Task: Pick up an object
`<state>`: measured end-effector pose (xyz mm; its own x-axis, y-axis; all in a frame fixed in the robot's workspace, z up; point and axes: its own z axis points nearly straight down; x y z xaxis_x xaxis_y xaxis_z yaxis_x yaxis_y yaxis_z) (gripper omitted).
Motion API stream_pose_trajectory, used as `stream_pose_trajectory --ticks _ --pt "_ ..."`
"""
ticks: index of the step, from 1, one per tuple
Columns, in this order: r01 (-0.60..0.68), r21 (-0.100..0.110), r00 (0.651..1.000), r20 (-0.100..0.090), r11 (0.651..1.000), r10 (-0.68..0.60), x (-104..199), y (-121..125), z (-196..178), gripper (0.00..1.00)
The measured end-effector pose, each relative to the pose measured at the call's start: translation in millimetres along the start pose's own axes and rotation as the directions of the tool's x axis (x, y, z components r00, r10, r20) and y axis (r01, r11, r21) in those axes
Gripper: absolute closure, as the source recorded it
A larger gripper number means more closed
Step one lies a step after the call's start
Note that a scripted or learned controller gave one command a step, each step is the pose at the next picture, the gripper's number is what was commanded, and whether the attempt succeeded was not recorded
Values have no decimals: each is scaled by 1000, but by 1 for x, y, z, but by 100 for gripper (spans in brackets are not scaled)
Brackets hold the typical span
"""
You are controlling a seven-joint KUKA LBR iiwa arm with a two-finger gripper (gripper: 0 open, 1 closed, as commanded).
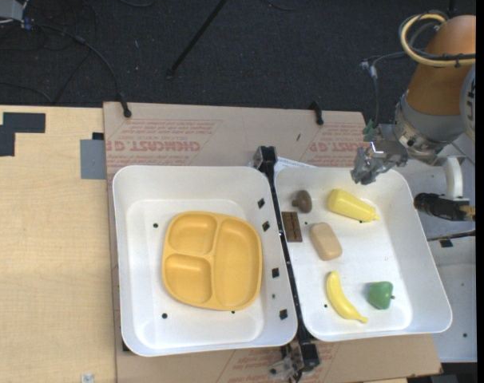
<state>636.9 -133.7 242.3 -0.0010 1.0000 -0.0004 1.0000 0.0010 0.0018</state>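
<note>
Closest to the camera, at the bottom edge between the two bins, sits a dark clamp fitting (pixel 294 361). From the left, bare wooden tabletop (pixel 42 246) gives way to a cardboard sheet (pixel 218 138) under both bins. In the left bin (pixel 134 190) lies a yellow divided plate (pixel 212 260), flat, with three compartments. A black divider strip (pixel 278 238) runs between the bins. Inside the right bin (pixel 422 238) are a small dark brown lump (pixel 303 201), a tan block (pixel 325 241) just below it, a yellow corn-like piece (pixel 351 206) toward the far side, a banana (pixel 343 297) near the front, and a green pepper (pixel 379 294) beside the banana. Over the right bin's far right corner hangs the gripper (pixel 368 171), above and apart from every object, nothing between its jaws; whether the jaws are apart or together I cannot tell.
</note>
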Motion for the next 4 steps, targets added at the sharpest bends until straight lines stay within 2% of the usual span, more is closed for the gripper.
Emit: stream_pose_trajectory --ticks 1,4 --pt "0 3 1000 -1 1000 0 0 0 -5 100" --pt "4 8 1000 -2 1000 -4 168 -14 24 100"
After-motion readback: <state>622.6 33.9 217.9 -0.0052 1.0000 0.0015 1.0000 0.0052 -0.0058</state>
